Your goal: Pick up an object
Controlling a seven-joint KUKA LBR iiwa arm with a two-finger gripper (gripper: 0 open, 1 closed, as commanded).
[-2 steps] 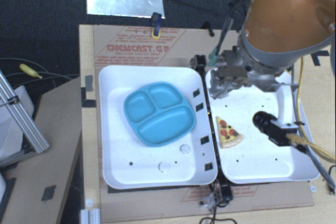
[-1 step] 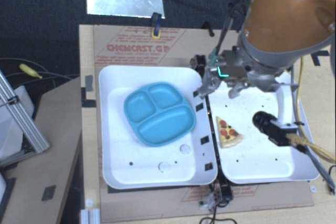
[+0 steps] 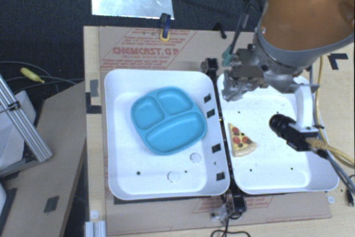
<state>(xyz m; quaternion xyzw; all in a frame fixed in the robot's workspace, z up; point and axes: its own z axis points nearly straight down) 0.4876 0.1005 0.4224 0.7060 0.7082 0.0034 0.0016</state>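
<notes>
Since the toy pizza slice (image 3: 242, 140) lies nearest the camera in the right bin (image 3: 277, 180), just beside the divider between the 2 bins, I take it as my target. Its tip points away from the camera toward the bin's far edge and its crust faces the near side, so the long axis runs near to far. I should come down over its middle and close across the 2 slanted sides. Farther back, my claw (image 3: 239, 81) hangs above the bin's far left corner; I cannot tell its state.
</notes>
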